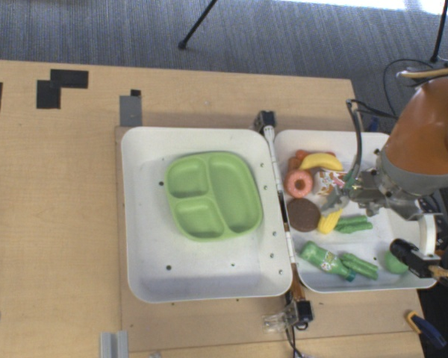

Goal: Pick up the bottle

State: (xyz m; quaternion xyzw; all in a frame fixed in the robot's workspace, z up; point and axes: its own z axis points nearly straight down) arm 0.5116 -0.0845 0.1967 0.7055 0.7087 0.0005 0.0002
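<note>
Starting at the left: the left bin (pixel 145 274) carries just a green divided plate (pixel 211 195), sitting roughly in the middle, a bit toward the far edge. Nothing to do with the job.

The right bin (pixel 313 283) is where all the clutter is. Along its left edge there's a pink donut (pixel 299 184) with a brown disc (pixel 304 214) just in front of it, and a banana (pixel 321 160) up toward the far edge. The bottle (pixel 322 258) is the green one with a label, lying on its side near the bin's front edge, close to the front-left corner. Another green piece (pixel 360 266) lies just beside its right end, so that's a tight spot.

The gripper (pixel 349 191) hangs over the middle of the bin, above the pile around the small yellow item (pixel 329 221), well back from the bottle. Honestly can't tell whether it's released or clamped from this angle, and nothing is visibly held. The arm (pixel 429 133) comes in over the right edge.

My read: this is the approach stage and the pick isn't done. The next move needs the gripper to travel toward the front-left corner, line up across the bottle's narrow width, and drop down without snagging the green neighbour or the bin wall.
</note>
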